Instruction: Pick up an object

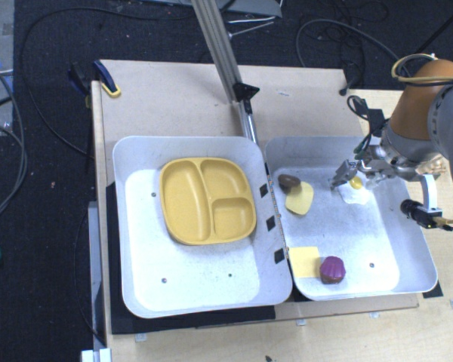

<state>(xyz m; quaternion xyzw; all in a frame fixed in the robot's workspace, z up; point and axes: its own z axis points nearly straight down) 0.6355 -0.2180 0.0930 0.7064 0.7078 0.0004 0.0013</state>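
While the gripper (352,178) hangs low over the right bin (377,277), close to its far edge, I cannot tell whether it grasps anything; a small white thing with a yellow spot (354,189) lies right under it; a brown lump (289,181) and pale yellow piece (300,199) sit by the bin's left wall, a yellow block (303,262) and purple ball (332,269) near its front. Judging from here, a slightly off-centre descent could nudge the white thing aside, leaving nothing to lift.

A pale wooden bench (181,100) stands on dark carpet (38,225). Black cables (41,119) loop at nine o'clock; a metal pole (215,36) slants from twelve o'clock.
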